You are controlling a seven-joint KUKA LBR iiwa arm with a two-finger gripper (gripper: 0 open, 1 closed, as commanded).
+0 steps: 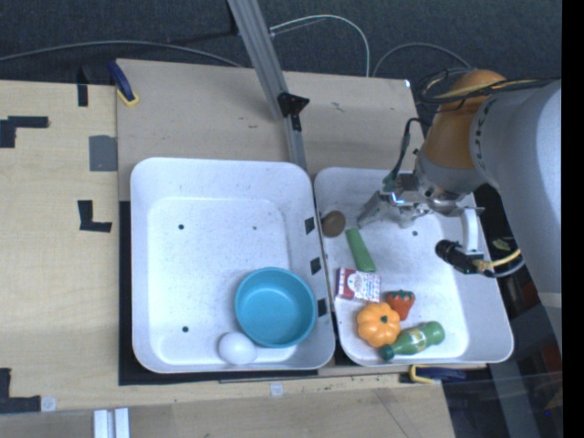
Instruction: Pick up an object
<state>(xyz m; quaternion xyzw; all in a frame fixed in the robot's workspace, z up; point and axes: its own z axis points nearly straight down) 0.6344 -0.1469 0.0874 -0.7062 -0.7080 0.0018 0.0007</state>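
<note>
My gripper hangs over the upper part of the right bin, with the orange-banded wrist behind it to the right. A small brown object lies just to the gripper's left by the bin wall. A green stick-shaped item sits just below the gripper. Further toward the front lie a red-and-white carton, a small red vegetable, an orange pumpkin and a green bottle. I see nothing held in the gripper.
The left bin holds a blue bowl and a white ball at its front. A grey pole slants down to the bins' shared top edge. Cables loop behind the right bin.
</note>
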